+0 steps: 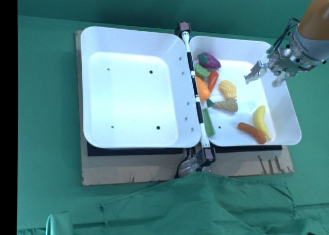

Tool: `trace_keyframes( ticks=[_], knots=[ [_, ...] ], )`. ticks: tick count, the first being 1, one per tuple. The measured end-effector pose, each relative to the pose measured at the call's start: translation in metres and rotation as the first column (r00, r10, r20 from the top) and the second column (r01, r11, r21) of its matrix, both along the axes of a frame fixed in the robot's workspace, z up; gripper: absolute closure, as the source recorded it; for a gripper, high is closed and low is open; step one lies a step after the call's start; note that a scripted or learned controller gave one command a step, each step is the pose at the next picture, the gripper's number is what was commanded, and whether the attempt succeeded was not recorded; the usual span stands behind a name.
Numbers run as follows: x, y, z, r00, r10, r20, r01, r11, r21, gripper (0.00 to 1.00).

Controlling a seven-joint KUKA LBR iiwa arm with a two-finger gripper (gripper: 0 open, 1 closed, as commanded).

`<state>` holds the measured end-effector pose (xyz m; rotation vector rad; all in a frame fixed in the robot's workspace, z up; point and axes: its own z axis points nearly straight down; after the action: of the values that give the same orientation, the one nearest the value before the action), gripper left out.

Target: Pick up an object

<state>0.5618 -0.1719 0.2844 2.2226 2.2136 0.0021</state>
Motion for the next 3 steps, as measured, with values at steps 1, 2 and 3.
trace_keyframes(
  ticks=[1, 2, 3],
  knots=[
    [0.003, -0.005, -0.041, 1.000, -0.001, -0.005, 0.001, 1.000, 0.000, 0.00],
    [0.002, 0.001, -0.093, 1.000, -0.001, 0.004, 0.001, 1.000, 0.001, 0.00],
    [0.007, -0.002, -0.095, 1.000, 0.001, 0.016, -0.001, 1.000, -0.003, 0.00]
  ],
)
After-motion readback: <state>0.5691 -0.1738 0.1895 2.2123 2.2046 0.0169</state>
